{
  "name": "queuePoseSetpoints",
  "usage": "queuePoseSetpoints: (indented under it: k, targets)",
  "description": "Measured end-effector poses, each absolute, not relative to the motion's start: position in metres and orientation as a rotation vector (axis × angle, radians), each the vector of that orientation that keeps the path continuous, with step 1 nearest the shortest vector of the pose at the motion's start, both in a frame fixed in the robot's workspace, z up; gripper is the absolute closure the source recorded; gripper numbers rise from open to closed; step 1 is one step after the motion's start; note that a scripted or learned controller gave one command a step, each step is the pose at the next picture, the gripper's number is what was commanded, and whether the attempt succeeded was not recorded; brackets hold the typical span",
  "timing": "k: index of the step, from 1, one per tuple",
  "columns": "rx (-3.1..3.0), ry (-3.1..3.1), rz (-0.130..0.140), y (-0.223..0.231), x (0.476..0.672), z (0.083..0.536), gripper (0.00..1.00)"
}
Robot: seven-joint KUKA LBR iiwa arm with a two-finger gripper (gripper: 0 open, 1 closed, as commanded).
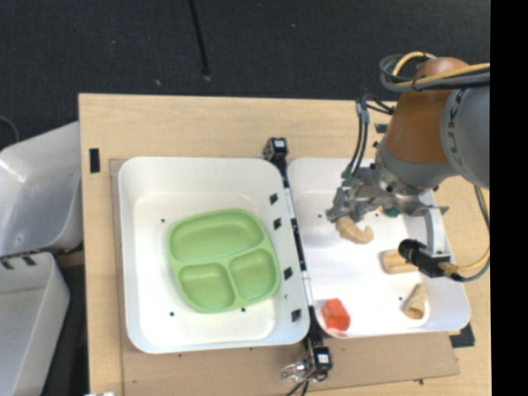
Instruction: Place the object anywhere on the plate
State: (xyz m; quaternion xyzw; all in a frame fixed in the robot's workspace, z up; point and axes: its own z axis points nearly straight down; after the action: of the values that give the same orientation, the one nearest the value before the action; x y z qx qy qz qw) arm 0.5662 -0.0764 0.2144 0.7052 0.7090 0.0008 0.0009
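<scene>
A green plate [221, 259] with three compartments lies in the left bin [140, 188]. In the right bin [318, 180] lie several small objects: a tan curved piece [356, 233], a tan block [394, 261], a tan cone-like piece [415, 301] and a red-orange block [335, 315]. My gripper [353, 211] hangs over the right bin's upper middle, directly above and touching or nearly touching the tan curved piece. The wrist hides how the fingers stand.
A row of black clips runs along the divider [290, 229] between the two bins. A black part of the arm with a yellow cable [425, 258] sits over the right bin's right side. White equipment [33, 213] stands left of the bench.
</scene>
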Motion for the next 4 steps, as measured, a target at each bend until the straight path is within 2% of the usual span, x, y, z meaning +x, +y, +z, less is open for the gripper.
queuePoseSetpoints:
  k: [2,4]
  targets:
    - [2.214,2.228,0.003,0.020,0.600,0.212,1.00]
    - [2.213,2.227,0.006,0.108,0.638,0.245,1.00]
